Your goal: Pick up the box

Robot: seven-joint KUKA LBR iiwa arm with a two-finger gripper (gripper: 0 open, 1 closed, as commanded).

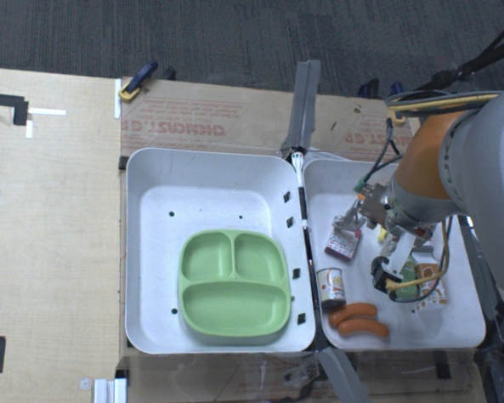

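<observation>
In the right half of the frame, the right bin point(465, 333) holds the clutter: a small box point(343, 243) with pink and white print lies near its left wall, just above a small can point(331, 287) lying on its side. Two orange sausages point(360, 320) rest below the can, side by side near the bin's lower edge. A green and white packet point(424, 279) sits further right. The arm's claw point(364, 213) hangs low over the box's upper right corner; whether it is parted or closed I cannot tell, and nothing is seen gripped in it. In the left bin point(139, 232) lies a green divided plate point(234, 283). Both bins stand on the counter point(46, 226).
</observation>
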